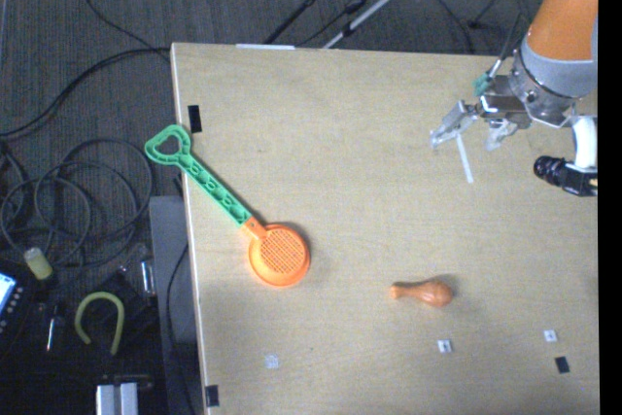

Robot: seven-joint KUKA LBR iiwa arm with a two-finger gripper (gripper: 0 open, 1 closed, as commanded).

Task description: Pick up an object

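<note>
A toy sieve with an orange mesh head and a long green handle lies at the left of the tan bench top, its handle loop reaching past the left edge. A small orange drumstick-shaped object lies at lower centre. My gripper hangs at the upper right, above the surface and well apart from both objects. Its fingers are spread open with nothing between them. A thin white rod points down from it.
The grey and orange arm enters from the upper right. Small dark and white markers dot the bench top near the front. Cables, a stand and loose gear lie on the floor to the left and behind.
</note>
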